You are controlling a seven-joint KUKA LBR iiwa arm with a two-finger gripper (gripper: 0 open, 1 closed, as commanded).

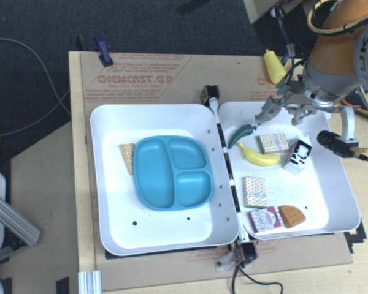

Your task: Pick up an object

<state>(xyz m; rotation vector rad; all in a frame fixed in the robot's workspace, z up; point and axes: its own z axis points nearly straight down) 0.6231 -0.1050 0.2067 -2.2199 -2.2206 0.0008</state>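
Gripper (286, 107): fingers spread wide, holding nothing, above right bin's (340, 188) far edge.
Banana (259, 157): below gripper, apart.

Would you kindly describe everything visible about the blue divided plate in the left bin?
The blue divided plate looks like smooth light-blue plastic, with rounded corners and three compartments: one large on its left, two smaller on its right. It lies flat, slightly turned, on the floor of the left bin. A tan cracker sits against its left edge.
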